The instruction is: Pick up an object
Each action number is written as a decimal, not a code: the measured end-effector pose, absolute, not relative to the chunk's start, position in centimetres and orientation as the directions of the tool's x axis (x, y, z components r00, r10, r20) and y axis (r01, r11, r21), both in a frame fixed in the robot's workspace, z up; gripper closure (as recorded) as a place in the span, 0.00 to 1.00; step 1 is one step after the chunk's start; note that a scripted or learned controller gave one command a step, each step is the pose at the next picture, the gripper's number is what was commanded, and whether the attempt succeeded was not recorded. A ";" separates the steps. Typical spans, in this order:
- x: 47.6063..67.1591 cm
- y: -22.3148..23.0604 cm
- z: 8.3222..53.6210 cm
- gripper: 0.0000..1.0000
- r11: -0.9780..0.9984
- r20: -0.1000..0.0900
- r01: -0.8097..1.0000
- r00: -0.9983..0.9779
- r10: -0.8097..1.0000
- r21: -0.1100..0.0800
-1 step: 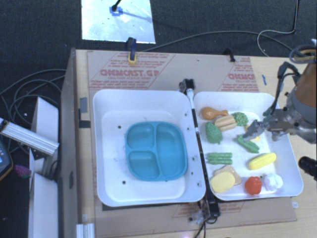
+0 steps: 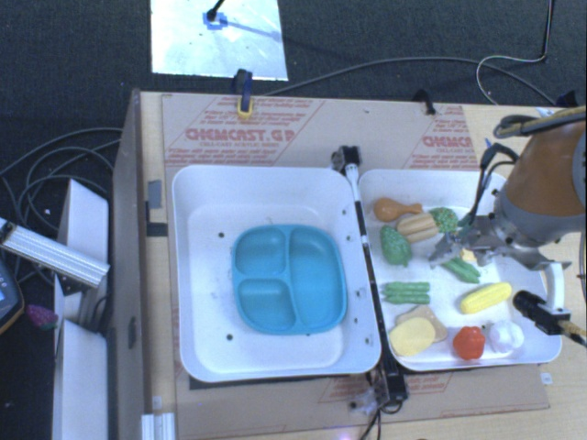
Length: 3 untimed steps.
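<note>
Table (image 2: 275, 122) comes first as the largest thing: one brown board with red lettering, bearing two shallow white bins side by side. The left bin (image 2: 202, 273) holds a single blue divided plate (image 2: 289, 278) with three compartments. The right bin (image 2: 541, 351) carries the toy food, roughly ten pieces: one drumstick (image 2: 396, 210), one bread-like roll (image 2: 417, 227), one broccoli-like green piece (image 2: 445, 218), one dark green bumpy vegetable (image 2: 395, 245), one green bean pod (image 2: 405, 292), one small green pod (image 2: 460, 269) by the arm's tip, one yellow corn cob (image 2: 484, 296), one pale yellow slice (image 2: 413, 337) lying on a tan piece, one red tomato (image 2: 469, 342) and one white lumpy piece (image 2: 504, 335).

One arm (image 2: 550, 181) reaches in from the right, its orange band above the wrist, and the pincer (image 2: 457, 246) sits low over the middle of the right bin, just beside the small green pod. Whether it is released or clenched cannot be told at this slant, and nothing is plainly seen between its tips.

By my judgement the step in hand is the descent and approach to a grasp. The next move calls for centring on one piece, likely the small green pod, clear of the crowding roll and broccoli-like green piece, before closing and lifting.
</note>
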State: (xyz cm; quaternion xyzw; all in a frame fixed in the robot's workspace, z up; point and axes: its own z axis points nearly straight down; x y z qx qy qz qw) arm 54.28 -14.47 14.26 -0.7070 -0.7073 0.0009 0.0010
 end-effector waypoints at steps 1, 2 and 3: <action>63.7 -12.9 8.9 0.00 0.000 0.002 1.000 0.000 1.000 0.000; 63.7 -13.3 12.3 0.00 0.001 -0.001 1.000 -0.001 1.000 0.004; 65.1 -10.3 9.0 0.00 0.000 -0.005 1.000 0.000 1.000 -0.014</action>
